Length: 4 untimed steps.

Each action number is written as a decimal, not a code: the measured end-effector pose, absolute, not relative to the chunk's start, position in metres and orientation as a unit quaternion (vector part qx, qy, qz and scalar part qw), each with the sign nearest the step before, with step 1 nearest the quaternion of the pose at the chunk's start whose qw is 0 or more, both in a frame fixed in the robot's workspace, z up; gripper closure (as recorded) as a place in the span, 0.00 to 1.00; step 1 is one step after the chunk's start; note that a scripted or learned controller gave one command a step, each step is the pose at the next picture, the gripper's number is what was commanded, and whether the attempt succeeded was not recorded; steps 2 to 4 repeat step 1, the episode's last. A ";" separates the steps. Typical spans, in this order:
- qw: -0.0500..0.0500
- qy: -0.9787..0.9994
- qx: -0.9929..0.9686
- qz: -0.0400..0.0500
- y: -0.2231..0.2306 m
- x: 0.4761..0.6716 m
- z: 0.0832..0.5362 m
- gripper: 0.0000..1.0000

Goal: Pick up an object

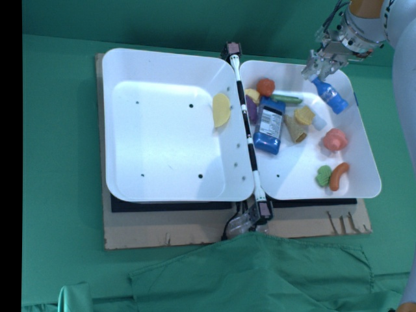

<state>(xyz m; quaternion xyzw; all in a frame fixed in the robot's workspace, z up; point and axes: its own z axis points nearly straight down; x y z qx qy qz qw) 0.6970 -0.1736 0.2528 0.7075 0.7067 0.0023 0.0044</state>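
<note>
At the back right corner of the right bin [364,190], my gripper [322,72] is shut on the upper end of a small blue bottle [331,96]. The bottle hangs tilted below the fingers, over the bin's far right rim. Other pickable items lie in that bin: a blue packet [269,126], a red tomato [265,86], a green cucumber [286,99], a pink-red round piece [335,139] and an orange sausage [338,175].
The left bin [130,64] holds a yellow flat piece [221,110] against its right wall. A black-and-white divider bar [247,135] runs between the bins. A purple eggplant [251,109] and a tan cone [298,125] lie near the packet. Green cloth [260,272] covers the front.
</note>
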 end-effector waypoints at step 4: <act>0.005 0.707 0.708 0.002 -0.176 0.699 0.319 1.00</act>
